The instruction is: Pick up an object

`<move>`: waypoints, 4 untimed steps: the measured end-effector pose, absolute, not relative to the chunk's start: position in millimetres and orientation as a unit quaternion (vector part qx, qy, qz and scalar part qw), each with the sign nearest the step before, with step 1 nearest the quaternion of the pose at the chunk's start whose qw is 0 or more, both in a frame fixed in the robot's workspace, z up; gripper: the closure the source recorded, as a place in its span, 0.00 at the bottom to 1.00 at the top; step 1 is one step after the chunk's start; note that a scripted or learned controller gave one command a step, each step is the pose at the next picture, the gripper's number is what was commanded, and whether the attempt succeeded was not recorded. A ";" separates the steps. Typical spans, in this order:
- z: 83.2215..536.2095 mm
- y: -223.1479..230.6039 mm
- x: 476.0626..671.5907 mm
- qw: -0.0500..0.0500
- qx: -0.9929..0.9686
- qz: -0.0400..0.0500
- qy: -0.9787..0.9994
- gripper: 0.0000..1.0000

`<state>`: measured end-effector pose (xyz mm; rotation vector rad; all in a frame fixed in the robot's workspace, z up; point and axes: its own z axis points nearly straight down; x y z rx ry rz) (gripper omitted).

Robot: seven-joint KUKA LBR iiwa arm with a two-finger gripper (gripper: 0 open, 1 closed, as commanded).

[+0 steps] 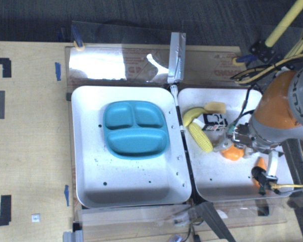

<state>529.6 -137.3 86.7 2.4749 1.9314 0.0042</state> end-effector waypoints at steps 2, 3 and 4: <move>88.6 -101.5 536.2 0.003 0.825 0.003 0.566 1.00; 215.2 -34.1 555.2 0.001 0.820 0.003 0.572 1.00; 183.1 -40.8 543.1 -0.002 0.800 -0.002 0.600 1.00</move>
